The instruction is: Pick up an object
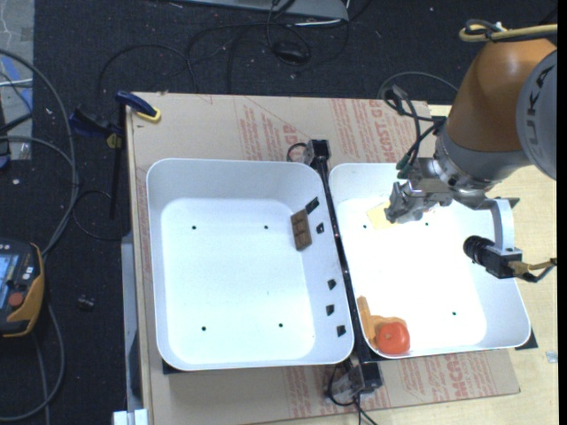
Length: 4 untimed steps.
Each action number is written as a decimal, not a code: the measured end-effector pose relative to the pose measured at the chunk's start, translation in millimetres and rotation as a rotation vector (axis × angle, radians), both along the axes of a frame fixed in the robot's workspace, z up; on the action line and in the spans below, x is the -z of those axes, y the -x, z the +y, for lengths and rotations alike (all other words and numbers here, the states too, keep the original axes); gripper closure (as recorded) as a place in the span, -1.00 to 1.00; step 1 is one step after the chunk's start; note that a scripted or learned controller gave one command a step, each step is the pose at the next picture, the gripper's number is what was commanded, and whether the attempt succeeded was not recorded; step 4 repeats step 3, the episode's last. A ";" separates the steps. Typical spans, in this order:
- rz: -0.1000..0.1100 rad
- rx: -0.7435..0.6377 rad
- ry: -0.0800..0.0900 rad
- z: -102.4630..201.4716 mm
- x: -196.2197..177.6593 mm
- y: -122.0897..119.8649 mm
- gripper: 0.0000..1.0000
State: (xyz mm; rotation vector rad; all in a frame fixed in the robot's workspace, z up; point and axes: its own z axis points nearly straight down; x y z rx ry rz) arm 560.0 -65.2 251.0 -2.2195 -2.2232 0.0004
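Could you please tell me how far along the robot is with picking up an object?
Done: the gripper has reached the right bin, at a pale yellow item near its far end. In hand: nothing visibly between its fingers. Left: securing and lifting something; the red object lies untouched in the near corner, and the brown block rests in the left bin.

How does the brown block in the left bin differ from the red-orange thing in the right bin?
The brown block is dark, flat and oblong; the red-orange object is bright and rounded. The block lies by the left bin's right wall, the red-orange object in the right bin's near-left corner. Both lie apart from the gripper.
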 end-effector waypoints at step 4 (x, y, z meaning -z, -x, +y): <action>-0.001 -0.001 -0.001 142.9 13.0 -43.4 1.00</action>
